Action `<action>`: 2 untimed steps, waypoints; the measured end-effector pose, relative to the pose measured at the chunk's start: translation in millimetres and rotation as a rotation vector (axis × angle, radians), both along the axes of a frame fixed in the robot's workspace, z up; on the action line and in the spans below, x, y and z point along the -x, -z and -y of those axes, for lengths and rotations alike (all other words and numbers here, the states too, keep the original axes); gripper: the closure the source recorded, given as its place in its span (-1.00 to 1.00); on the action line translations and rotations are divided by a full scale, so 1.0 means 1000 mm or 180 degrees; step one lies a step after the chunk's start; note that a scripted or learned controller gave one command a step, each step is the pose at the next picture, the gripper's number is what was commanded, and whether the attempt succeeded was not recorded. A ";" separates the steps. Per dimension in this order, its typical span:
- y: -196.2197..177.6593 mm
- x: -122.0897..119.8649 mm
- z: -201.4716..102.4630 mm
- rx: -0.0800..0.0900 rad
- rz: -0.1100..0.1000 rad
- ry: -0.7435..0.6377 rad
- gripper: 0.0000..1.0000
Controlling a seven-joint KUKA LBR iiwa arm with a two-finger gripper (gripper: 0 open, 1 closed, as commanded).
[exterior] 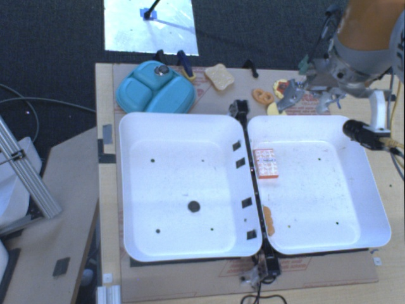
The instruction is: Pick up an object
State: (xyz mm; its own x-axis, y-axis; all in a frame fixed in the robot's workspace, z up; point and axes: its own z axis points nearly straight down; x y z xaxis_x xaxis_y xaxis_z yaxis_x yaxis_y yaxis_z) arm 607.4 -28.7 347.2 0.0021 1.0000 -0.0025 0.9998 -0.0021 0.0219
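Two shallow white plastic bins sit side by side (pixel 183 124) (pixel 316 124), with one small red-and-white carton (pixel 266 163), one dark round disc (pixel 193 206), one blue divided plastic tray (pixel 155 88), one tan toast-shaped slice (pixel 219 76) and perhaps two or three small orange-yellow toy pieces (pixel 262 95).

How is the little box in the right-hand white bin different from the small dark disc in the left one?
The box is rectangular, white with orange-red print; the disc is round and plain dark. The box looks clearly bigger than the disc. The box lies close to the right bin's left wall; the disc sits out on the left bin's open floor. Both lie flat, apart from the hand.
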 end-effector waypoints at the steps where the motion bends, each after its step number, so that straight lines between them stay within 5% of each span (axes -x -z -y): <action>1: 0.000 0.001 -0.004 -0.0002 -0.0044 -0.0030 1.00; 2: 0.077 -0.017 0.056 -0.0001 -0.0084 0.0002 1.00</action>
State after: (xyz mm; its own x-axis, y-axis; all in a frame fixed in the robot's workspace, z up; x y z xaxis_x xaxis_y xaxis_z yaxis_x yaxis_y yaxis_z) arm 624.6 -84.6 269.7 0.0025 1.0000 -0.0022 1.0000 -0.0026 -0.0045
